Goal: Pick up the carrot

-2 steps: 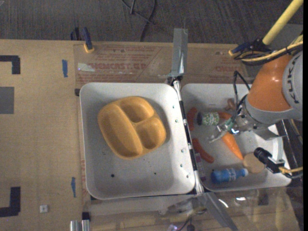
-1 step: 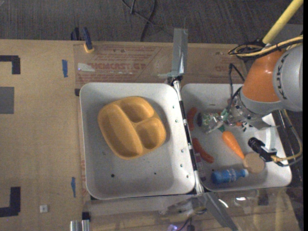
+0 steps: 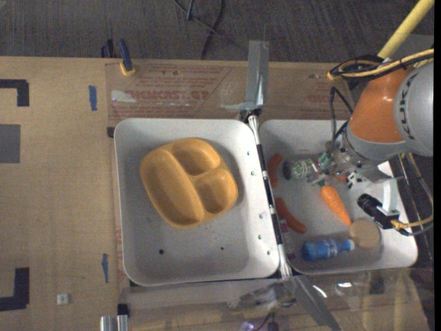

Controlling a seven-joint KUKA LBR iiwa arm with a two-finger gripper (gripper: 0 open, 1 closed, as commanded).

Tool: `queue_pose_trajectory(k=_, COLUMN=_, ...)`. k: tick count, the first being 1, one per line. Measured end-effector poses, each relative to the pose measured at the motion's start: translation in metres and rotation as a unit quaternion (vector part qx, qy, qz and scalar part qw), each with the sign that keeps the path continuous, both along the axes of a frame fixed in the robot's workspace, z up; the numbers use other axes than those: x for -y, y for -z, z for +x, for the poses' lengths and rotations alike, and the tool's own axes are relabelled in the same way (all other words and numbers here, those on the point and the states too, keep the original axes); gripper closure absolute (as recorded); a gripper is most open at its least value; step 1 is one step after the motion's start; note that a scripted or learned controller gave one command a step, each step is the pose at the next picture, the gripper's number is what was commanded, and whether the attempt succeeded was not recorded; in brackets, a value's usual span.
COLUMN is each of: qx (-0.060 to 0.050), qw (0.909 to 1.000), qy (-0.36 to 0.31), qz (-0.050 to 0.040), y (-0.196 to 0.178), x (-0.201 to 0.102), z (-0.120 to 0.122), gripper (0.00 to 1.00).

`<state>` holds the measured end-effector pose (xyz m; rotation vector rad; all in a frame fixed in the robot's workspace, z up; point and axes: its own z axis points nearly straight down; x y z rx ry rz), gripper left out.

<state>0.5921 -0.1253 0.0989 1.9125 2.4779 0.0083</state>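
Note:
The carrot point(image 3: 335, 204) is orange and tapered. It lies slantwise in the right bin point(image 3: 393, 257), thick end toward the upper left. My gripper point(image 3: 333, 169) hangs over the upper middle of that bin, just above the carrot's thick end. The grey arm with its orange band point(image 3: 379, 112) reaches in from the upper right. Nothing shows in the gripper's grasp, and the carrot rests on the bin floor.
A small greenish can point(image 3: 300, 168) lies just left of the gripper. Two red sausages point(image 3: 275, 168) point(image 3: 291, 216), a blue bottle point(image 3: 327, 248) and a tan round piece point(image 3: 365, 234) share the right bin. A yellow divided dish point(image 3: 189, 181) sits in the left bin point(image 3: 138, 254).

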Motion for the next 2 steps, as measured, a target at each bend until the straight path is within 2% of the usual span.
queue_pose_trajectory(k=1, qx=-0.005, qw=0.9998, qy=-0.018, qz=0.0011, y=-0.086, x=-0.038, z=-0.024, gripper=1.0)
queue_pose_trajectory(k=2, qx=-0.006, qw=0.9997, qy=-0.025, qz=0.0015, y=-0.091, x=-0.069, z=-0.034, gripper=1.0)
